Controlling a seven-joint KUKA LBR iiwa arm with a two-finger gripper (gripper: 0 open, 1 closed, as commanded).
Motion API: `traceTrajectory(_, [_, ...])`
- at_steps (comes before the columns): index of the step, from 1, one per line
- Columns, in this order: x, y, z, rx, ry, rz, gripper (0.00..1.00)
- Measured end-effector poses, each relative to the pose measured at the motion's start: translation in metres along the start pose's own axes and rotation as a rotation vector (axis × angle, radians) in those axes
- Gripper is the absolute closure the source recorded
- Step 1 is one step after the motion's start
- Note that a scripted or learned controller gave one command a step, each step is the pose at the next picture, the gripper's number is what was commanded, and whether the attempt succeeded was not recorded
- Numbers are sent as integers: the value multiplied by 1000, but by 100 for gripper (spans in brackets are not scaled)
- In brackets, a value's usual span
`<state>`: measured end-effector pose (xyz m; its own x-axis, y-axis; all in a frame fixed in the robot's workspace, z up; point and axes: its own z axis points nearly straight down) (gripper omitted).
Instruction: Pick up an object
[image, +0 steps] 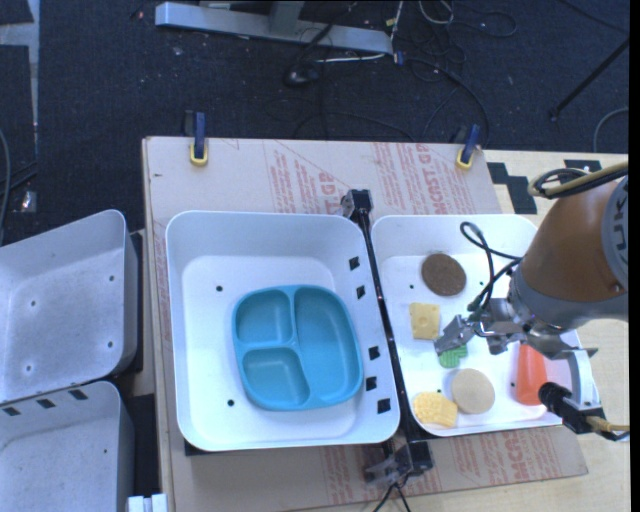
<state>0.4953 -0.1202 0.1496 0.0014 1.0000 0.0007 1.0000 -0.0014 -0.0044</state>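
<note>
Camera view looks down on two white bins set side by side on a bench. The left bin holds a blue divided tray with three compartments, lying flat near the bin's middle. The right bin holds several small food-like pieces: a round brown cookie toward the far side, a pale yellow square cracker nearer the divider, a small green piece below it, a round beige bun, a yellow wedge at the near edge just beside the bun, and an orange carrot-like piece toward the right wall. The arm reaches in from the right, and its gripper hangs over the right bin, just above the green piece and beside the cracker. Whether its grasp is released or clenched cannot be told from this angle, and contact with the green piece is unclear.
</note>
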Motion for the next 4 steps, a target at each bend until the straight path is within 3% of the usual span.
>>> traceTrajectory(1, [1, -1, 54, 0, 1, 0, 0])
traceTrajectory(2, [1, 0, 41, -4, 0, 2, 100])
traceTrajectory(4, [-2, -1, -65, -9, -2, -4, 100])
